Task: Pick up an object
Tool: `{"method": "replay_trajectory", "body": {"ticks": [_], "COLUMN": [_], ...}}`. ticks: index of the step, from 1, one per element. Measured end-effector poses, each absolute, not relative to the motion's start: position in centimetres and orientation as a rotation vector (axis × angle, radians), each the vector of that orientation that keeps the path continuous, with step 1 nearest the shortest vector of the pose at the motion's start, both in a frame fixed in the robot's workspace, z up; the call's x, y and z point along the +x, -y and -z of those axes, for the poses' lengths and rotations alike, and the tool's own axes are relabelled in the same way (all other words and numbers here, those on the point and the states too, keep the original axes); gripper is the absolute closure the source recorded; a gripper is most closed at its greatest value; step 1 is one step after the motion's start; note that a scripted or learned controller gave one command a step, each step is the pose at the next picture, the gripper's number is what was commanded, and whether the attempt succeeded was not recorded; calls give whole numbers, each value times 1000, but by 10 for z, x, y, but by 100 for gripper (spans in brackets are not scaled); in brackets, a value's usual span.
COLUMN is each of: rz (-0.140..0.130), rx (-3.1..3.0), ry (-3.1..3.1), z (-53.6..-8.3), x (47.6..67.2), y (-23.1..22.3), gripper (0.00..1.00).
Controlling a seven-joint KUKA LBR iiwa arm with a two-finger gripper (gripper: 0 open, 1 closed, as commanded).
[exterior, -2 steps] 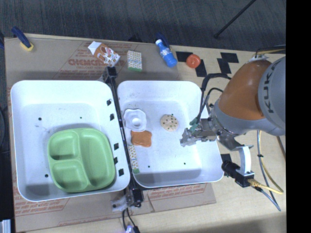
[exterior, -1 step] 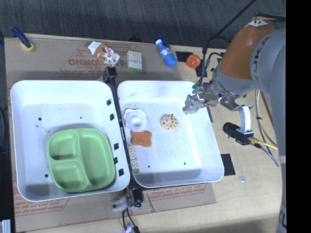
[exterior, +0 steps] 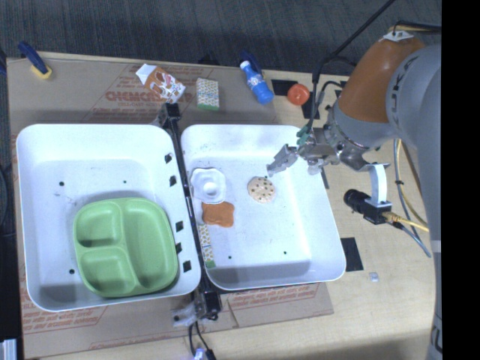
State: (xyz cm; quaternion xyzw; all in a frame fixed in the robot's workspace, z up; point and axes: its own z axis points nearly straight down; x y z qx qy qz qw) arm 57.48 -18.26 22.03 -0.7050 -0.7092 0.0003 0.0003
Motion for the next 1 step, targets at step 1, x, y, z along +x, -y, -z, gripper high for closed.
{"method": "replay_trajectory", "body": {"ticks": [1], "rz": [-3], "rx": [-2212], "ry": [2227], "z": [-91], "x": [619], "y": [200], "gripper": [0]}}
